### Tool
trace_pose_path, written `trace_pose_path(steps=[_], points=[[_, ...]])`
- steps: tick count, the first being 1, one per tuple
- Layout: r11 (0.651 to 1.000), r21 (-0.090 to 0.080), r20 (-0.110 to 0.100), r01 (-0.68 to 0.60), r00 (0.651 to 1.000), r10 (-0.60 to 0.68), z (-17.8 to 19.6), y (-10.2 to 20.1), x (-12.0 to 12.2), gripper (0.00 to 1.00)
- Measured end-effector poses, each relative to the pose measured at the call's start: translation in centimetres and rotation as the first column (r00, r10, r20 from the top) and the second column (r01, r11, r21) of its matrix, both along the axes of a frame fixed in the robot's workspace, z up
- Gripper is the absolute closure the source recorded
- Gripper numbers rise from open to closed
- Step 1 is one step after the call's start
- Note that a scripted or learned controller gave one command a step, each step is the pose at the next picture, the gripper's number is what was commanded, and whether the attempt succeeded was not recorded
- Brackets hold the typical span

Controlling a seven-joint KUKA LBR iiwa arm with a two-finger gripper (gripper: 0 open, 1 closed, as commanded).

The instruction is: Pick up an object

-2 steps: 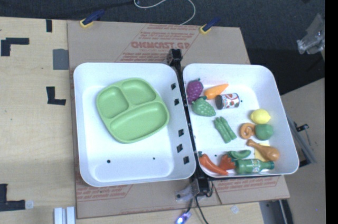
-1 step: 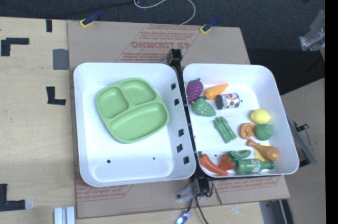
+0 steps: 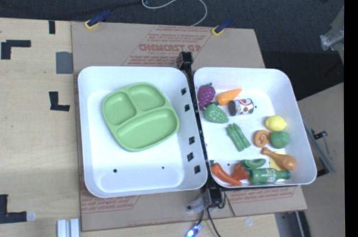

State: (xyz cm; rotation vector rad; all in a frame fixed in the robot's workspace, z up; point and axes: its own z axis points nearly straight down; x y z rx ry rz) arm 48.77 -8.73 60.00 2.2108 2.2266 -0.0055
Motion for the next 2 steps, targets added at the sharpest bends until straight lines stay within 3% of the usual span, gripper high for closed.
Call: trace_pose_path(steps=[2], points=[[1.0,0.0,0.0,-0.002,1.0,0.002,2.0,0.1,0.1,1.0]])
